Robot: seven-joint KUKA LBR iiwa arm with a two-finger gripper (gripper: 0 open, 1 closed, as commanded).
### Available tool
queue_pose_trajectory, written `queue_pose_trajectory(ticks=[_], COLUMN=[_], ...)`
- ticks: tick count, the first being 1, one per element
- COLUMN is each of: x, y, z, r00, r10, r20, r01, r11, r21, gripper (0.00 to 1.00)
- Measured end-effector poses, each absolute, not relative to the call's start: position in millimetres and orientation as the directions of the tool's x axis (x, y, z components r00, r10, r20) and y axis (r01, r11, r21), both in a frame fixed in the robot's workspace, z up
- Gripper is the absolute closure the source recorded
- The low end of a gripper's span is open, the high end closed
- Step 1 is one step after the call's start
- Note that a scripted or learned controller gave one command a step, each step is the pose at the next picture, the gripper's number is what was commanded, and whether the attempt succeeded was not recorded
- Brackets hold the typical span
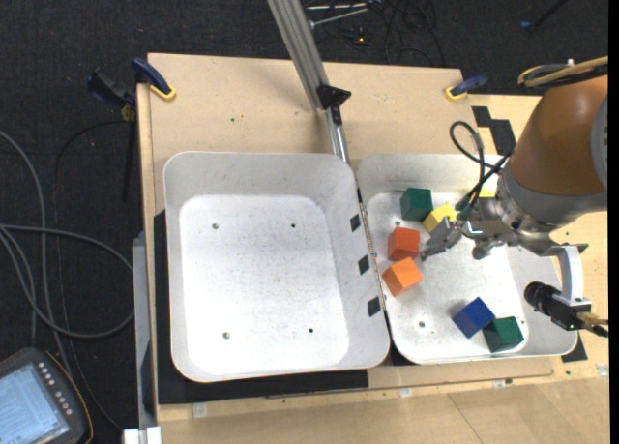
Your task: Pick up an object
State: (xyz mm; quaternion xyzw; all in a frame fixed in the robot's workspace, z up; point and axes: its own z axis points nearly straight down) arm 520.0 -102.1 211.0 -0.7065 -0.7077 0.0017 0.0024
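The right bin (440, 340) holds several blocks. A green cube (417, 203) lies at its upper left, with a yellow block (443, 215) just right of it. Two orange cubes sit near the left wall, one (404, 242) above the other (402, 275). A blue cube (473, 316) and a dark green cube (504, 333) lie at the lower right. My gripper (440, 236) reaches in from the right, low over the bin, between the yellow block and the upper orange cube. The arm hides part of the yellow block.
The left bin (256, 263) lies beside the right one, sharing a middle rim. A metal pole (295, 31) slants down from the top to the bins' junction. Clamps sit at the bench's corners. A black part (551, 302) hangs over the right bin's right edge.
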Motion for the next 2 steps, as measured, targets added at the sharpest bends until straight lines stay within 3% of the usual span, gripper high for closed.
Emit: queue_pose_trajectory(ticks=[1, 2], x=[521.0, 522.9], y=[-102, -103], z=[213, 151], r00=[0.000, 0.001], r10=[1.000, 1.000], r20=[0.000, 0.001], r01=[1.000, 1.000], r11=[0.000, -0.001], r21=[0.000, -0.006], gripper=[0.00, 0.00])
